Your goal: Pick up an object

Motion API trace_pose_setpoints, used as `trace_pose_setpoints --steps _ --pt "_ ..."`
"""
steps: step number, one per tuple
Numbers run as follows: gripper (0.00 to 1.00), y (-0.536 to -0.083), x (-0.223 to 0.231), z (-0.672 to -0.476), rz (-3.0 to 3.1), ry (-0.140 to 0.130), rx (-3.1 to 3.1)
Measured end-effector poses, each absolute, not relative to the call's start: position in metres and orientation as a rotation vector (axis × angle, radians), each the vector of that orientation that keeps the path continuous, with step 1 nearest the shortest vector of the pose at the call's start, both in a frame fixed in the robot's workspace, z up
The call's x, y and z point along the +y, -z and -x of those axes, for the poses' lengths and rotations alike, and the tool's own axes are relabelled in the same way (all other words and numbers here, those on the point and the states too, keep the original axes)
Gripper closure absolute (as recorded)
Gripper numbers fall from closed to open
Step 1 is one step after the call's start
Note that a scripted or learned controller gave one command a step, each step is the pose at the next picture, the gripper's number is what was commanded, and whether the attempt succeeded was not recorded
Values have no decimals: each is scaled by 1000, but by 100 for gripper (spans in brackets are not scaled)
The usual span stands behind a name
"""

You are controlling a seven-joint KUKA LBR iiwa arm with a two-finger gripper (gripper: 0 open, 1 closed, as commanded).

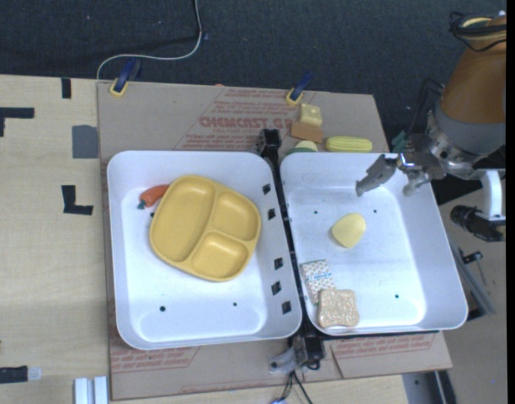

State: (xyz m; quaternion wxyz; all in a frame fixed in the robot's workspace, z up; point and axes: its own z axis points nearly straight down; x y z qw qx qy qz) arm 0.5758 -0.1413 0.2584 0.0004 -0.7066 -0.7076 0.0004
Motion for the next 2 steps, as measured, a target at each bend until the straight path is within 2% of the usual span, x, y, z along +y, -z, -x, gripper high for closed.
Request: trace_pose_setpoints --steps 1,2 --pt "0 -132 -159 -596 2216 -11 -2216" --pt "0 -84 -126 -584 2223 -4 -2226"
